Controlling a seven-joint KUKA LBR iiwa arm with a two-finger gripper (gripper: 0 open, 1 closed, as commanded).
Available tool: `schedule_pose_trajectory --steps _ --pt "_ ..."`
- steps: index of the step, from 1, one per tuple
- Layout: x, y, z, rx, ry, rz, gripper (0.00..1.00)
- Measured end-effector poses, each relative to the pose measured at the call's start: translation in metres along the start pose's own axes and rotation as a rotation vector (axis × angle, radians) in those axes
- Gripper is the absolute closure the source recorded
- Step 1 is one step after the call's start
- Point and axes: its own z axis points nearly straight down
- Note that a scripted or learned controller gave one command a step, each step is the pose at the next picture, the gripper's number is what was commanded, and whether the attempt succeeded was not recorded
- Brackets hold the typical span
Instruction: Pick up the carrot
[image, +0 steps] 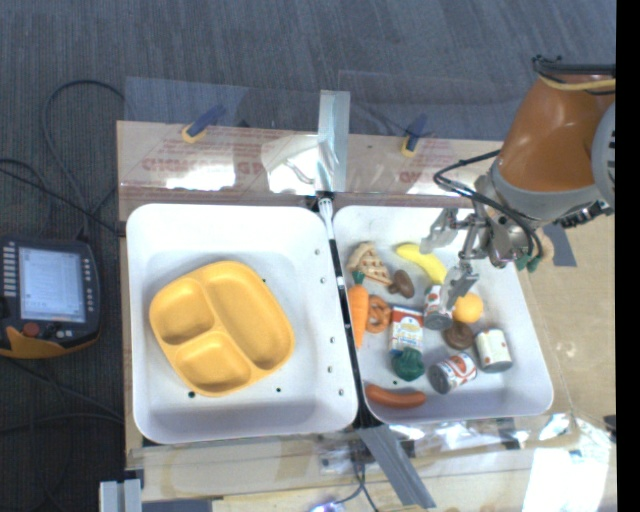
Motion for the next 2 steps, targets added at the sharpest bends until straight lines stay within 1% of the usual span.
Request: schedule_pose_trajectory --steps 1,2 --pt "0.01 -0.05 -0.004 0.0 -0.002 -0.104 0.0" --pt "-0.006 -0.09 0.094 -0.004 0.009 0.076 0.0"
